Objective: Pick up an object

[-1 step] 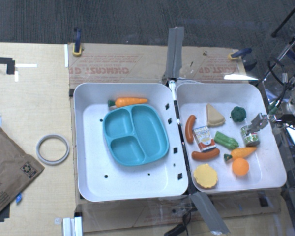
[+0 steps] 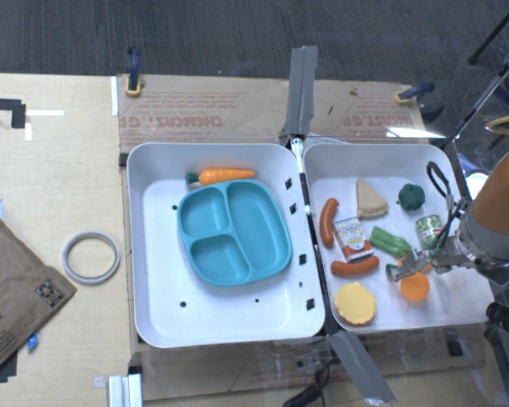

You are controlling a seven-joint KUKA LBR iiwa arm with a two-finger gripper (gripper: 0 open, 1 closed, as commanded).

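Crowding the right white bin [image 2: 458, 316], toy foods lie close together: a round orange fruit [image 2: 415, 288] sits just beside the gripper [image 2: 405, 268], with a green pepper-like piece [image 2: 390, 242] and a small printed carton [image 2: 353, 236] to its left. Two red sausages [image 2: 327, 221], a tan wedge [image 2: 371, 199], a yellow round cookie [image 2: 355, 303], a green can [image 2: 427, 227] and broccoli [image 2: 411, 196] surround them. Whether the gripper's tips are apart or together cannot be told. A blue divided plate [image 2: 235, 231] and carrot [image 2: 226, 175] lie in the left bin [image 2: 153, 303].

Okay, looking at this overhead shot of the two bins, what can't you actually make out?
- End effector by the orange ball: too small and blurred to tell whether it grips anything.
- Carton label: print too small to read.
- Arm: cut off by the right edge.
- Green can: partly hidden by the arm's cables.
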